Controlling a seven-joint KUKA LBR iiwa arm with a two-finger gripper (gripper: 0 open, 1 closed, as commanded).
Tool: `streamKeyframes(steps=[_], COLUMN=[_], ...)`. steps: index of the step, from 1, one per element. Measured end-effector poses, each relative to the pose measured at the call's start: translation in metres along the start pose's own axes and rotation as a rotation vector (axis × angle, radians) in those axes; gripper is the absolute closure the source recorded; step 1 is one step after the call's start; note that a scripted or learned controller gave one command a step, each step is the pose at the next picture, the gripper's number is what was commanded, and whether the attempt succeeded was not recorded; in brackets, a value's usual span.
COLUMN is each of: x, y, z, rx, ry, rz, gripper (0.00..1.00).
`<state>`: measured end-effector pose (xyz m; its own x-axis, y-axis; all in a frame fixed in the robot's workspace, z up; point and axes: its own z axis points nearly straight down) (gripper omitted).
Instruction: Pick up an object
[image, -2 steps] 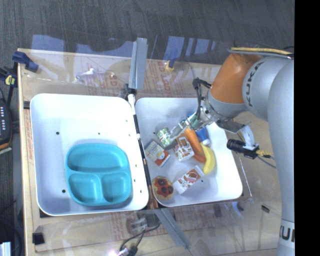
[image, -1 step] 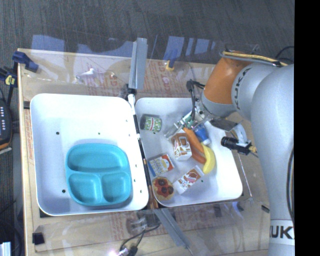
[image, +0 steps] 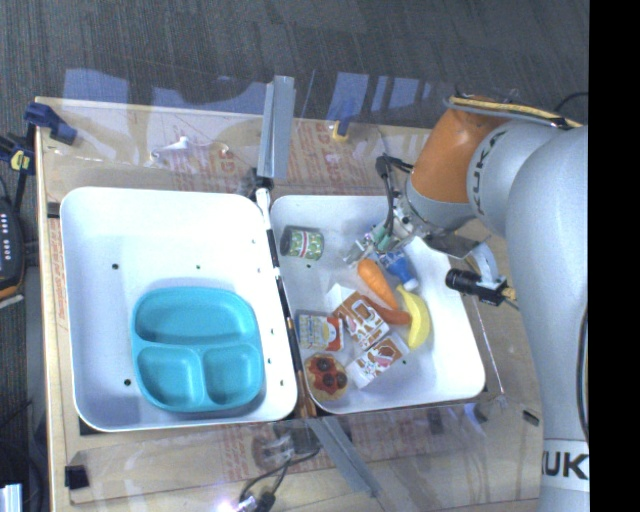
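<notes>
Worktop (image: 150, 160) scene, left to right: the left bin (image: 90, 300) carries a blue divided tray (image: 197, 347); the right bin (image: 455, 350) holds a green can (image: 302, 243), snack packets (image: 365, 335), a carrot (image: 381, 287) and a banana (image: 416, 318). The gripper (image: 385, 237) sits low near the far wall, just beside the carrot's upper end; whether its fingers are spread or pressed cannot be told. Judged stage: reaching for a pick. Next comes closing on 1 item amid tight clutter; open room lies toward the bin's right side.
</notes>
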<state>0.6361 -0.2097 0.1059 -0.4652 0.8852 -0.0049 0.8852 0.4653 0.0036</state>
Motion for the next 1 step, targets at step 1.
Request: streamKeyframes(steps=[1], x=[0.0288], y=[0.036], z=[-0.1134], rx=[0.004], ry=[0.004], rz=[0.222], gripper=[1.0])
